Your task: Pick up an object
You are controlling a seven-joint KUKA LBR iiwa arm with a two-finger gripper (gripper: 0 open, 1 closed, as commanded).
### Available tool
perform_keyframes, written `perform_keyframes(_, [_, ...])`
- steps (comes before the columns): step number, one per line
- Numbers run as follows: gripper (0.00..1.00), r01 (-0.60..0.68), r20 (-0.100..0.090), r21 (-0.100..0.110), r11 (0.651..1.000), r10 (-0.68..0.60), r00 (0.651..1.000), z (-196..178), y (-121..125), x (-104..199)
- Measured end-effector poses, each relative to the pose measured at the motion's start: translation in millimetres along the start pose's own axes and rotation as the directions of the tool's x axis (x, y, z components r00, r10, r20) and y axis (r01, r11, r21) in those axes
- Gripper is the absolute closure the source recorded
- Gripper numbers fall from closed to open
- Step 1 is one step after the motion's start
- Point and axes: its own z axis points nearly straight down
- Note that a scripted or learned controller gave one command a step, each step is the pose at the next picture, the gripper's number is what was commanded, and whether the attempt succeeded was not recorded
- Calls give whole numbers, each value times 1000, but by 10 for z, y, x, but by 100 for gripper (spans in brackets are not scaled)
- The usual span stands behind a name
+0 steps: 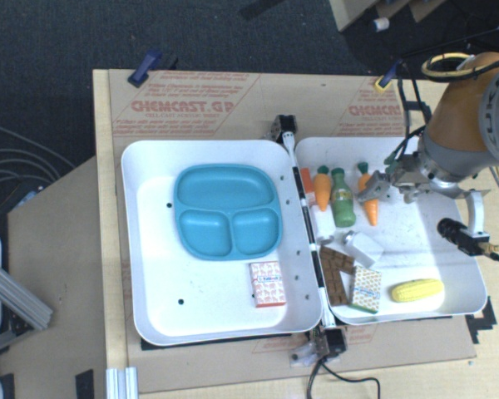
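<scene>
My gripper (pixel 386 184) hangs over the back of the right bin (pixel 449 260), reaching in from the right under the grey arm with its orange band (pixel 461 102). It is right above a small orange carrot (pixel 372 211) and next to another carrot piece (pixel 363 175). A green bottle (pixel 343 203) and a larger carrot (pixel 323 188) lie just to its left. Nearer the front lie a yellow corn cob (pixel 416 290), a brown chocolate bar (pixel 336 271), a patterned packet (pixel 367 289) and a grey-white piece (pixel 362 246).
The left bin (pixel 150 248) holds a blue divided plate (pixel 229 209) and a small red-and-white box (pixel 268 283). A black part of the arm (pixel 459 236) juts over the right bin's right side. Both bins rest on a cardboard sheet (pixel 191 98).
</scene>
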Motion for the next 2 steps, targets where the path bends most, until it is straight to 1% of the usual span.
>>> perform_keyframes(1, [100,1,1,-3,1000,-1,1000,-102,8,-1])
perform_keyframes(2, [0,1,1,-2,1000,-1,1000,-100,6,0])
